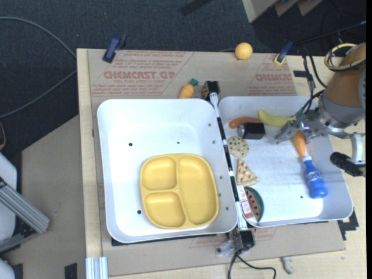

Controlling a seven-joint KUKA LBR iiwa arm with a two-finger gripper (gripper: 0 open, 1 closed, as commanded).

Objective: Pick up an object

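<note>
Where the counter (93, 156) lies nearest the camera, two shallow white bins sit side by side on it. The left bin (110, 156) holds a yellow divided plate (179, 189), lying flat toward its near edge. In the right bin (334, 211), a watermelon slice (253, 204) rests in the near left corner, against the wall between the bins. Just beyond it along that wall lie a triangular pizza slice (244, 172) and then a round cookie (238, 147). Toward the bin's right side, a blue bottle (314, 180) lies on its side. An orange carrot (299, 143) lies just beyond the bottle, nearly touching its top.

My arm comes in from the right, and my fingers (292, 132) are low over the right bin, at the far end of the carrot. I cannot tell whether they are spread or closed, or whether they touch the carrot.

To their left, a small black block (253, 130) lies near the far wall, with a reddish sausage (244, 121) just behind it. A yellow banana (273, 118) lies beside the sausage, between it and my fingers.

Beyond the bins, a small orange toy (187, 90) sits on the brown counter sheet. At the far edge are an orange ball (244, 51) and two blue clamps (113, 47), well apart.
</note>
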